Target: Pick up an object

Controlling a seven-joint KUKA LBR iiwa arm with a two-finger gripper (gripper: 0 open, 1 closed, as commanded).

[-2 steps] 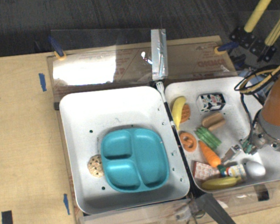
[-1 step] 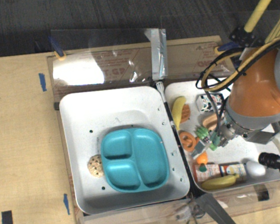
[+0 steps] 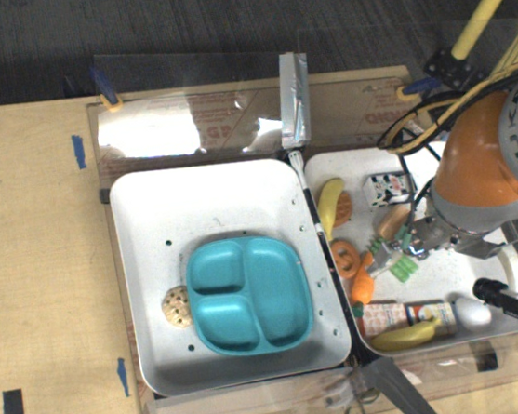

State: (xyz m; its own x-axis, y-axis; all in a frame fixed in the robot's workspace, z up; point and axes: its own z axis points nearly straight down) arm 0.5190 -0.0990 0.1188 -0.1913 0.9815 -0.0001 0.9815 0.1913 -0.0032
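Clutter is filling the right bin, and the end effector is hovering low over it, next to an orange object and a small green piece. Whether it is open, I cannot tell; nothing is visibly held.
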